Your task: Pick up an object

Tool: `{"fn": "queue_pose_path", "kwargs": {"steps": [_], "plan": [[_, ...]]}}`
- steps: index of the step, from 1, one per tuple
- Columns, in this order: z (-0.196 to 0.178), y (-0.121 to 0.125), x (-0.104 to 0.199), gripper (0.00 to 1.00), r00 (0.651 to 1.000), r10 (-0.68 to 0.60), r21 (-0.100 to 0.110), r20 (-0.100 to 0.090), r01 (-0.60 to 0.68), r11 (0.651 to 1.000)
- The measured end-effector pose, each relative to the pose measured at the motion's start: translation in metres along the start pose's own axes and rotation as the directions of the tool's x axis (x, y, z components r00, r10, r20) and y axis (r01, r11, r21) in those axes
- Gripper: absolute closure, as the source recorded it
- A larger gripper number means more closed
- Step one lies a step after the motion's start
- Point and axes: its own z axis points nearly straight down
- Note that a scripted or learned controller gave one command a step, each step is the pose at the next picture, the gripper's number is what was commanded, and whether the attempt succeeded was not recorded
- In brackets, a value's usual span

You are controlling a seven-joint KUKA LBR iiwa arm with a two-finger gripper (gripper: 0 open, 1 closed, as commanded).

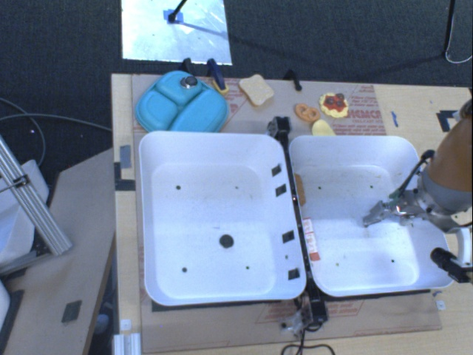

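Note:
My gripper hangs low over the right part of the right bin, reaching in from the right and pointing left. Nothing shows in it. A thin orange-brown piece lies against the right bin's left wall, well to the left of the gripper. In the left bin a small dark round object sits on the floor near the middle front.
Behind the bins on the bench lie a blue divided plate, a slice of toast, a pretzel, a small tart and a yellow piece. A black hinge strip separates the bins.

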Motion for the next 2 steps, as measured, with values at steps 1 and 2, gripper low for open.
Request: {"fn": "queue_pose_path", "kwargs": {"steps": [1,2], "plan": [[0.002,0.043,0.073,0.00,1.000,-0.014,-0.001,-0.001,0.014,1.000],[0.003,0.097,0.024,0.00,1.000,-0.010,-0.001,-0.002,0.010,1.000]]}}
